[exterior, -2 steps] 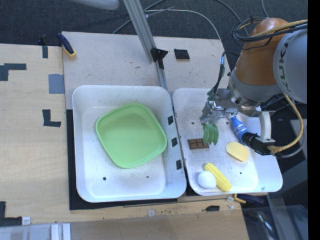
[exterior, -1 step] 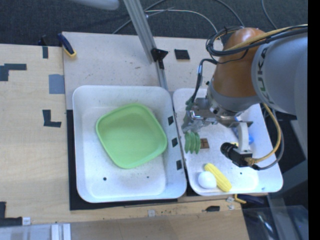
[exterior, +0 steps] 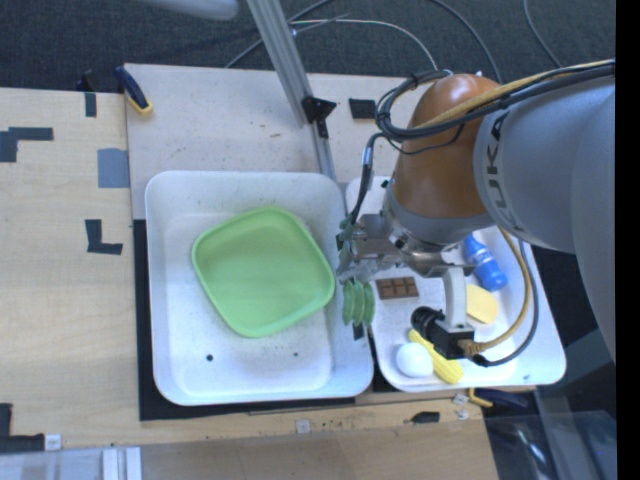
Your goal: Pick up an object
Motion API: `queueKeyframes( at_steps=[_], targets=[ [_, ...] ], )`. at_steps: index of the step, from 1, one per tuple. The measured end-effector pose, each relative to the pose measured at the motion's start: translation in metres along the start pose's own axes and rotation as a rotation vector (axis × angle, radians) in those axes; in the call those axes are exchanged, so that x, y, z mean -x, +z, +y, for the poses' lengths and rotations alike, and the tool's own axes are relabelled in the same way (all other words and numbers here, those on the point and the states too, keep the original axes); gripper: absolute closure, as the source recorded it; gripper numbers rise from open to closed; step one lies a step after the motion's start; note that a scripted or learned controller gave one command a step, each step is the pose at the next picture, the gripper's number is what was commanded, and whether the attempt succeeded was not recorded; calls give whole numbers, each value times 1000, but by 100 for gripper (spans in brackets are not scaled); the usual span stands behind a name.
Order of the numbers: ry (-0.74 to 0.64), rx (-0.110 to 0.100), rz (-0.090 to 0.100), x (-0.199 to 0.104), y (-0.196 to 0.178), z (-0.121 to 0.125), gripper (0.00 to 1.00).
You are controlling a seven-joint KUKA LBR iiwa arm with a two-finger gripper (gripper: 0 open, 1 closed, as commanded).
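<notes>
Orange wrist band (exterior: 450, 148) of my arm sits highest, closest to the lens, with the gripper (exterior: 352, 250) below it over the divider between the two bins.

Likely target is the green ribbed item (exterior: 357, 303), right at the gripper's tip on the near side, over the rim where the bins meet. I can't tell whether the gripper is wide, narrow or holding it; the wrist hides that.

My read of the step: at the grasp, not yet lifted. Next move calls for a confirmed close, then a straight rise clear of the rim.

Counts, going outward:
- 1 brown bar (exterior: 397, 288), just beside the gripper on the arm side
- 1 green plate (exterior: 262, 268), opposite side, in the left bin (exterior: 165, 368)
- 1 blue bottle (exterior: 485, 263)
- 1 yellow block (exterior: 482, 306)
- 1 white ball (exterior: 412, 358)
- 1 yellow-black piece (exterior: 442, 360)

The last four are under the arm in the right bin (exterior: 545, 368). 2 bins total.
</notes>
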State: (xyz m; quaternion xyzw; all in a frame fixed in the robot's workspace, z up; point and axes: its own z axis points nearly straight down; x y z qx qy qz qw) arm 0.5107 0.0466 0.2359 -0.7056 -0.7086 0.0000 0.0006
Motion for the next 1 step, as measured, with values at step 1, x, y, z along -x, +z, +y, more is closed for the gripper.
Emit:
queueKeyframes(
  at_steps=[1],
  targets=[
    [0,0,0,-48,-4,-8,100]
  ],
)
